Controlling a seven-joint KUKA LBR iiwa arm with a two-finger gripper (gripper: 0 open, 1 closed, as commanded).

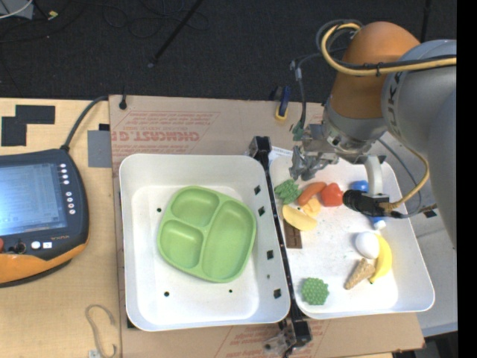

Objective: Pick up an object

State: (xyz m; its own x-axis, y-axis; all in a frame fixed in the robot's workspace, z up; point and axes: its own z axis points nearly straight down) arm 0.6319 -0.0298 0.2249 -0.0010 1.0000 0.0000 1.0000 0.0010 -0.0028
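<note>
My gripper (304, 171) hangs over the far left part of the right bin (417, 289), just above a green broccoli piece (286, 192) and an orange carrot (311, 193). A red tomato (332, 195) lies beside the carrot. Below them sit yellow banana slices (299, 216). Nothing shows between the gripper's fingers. Further forward lie a white egg (365, 244), a yellow banana (384, 258), a tan cone (359, 274) and a second green broccoli (315, 291).
The left bin (141, 289) holds a green divided plate (207, 233). A blue object (358, 187) lies at the back of the right bin. A tablet controller (37, 211) rests on the bench at far left.
</note>
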